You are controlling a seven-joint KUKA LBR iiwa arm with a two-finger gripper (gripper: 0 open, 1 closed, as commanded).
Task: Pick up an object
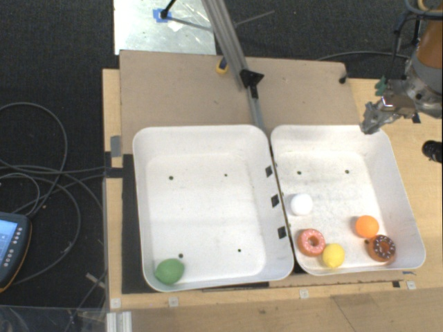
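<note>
Bins: two white ones side by side, six small objects in all.

Left bin [201, 140] has one green ball [169, 270] in its near left corner. Right bin [332, 138] has five near its near edge: white ball [301, 204], pink donut [311, 241], yellow lemon [333, 255], orange [366, 225], chocolate donut [381, 247]. Gripper [372, 122] hangs above the right bin's far right corner with nothing in it; how wide it stands, I cannot tell.

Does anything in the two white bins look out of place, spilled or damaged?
Nothing looks spilled or damaged. One oddity: the round green object sits alone in the left white bin, while the white ball, pink-iced doughnut, yellow lemon-like object, orange ball and chocolate doughnut cluster in the right white bin.
</note>
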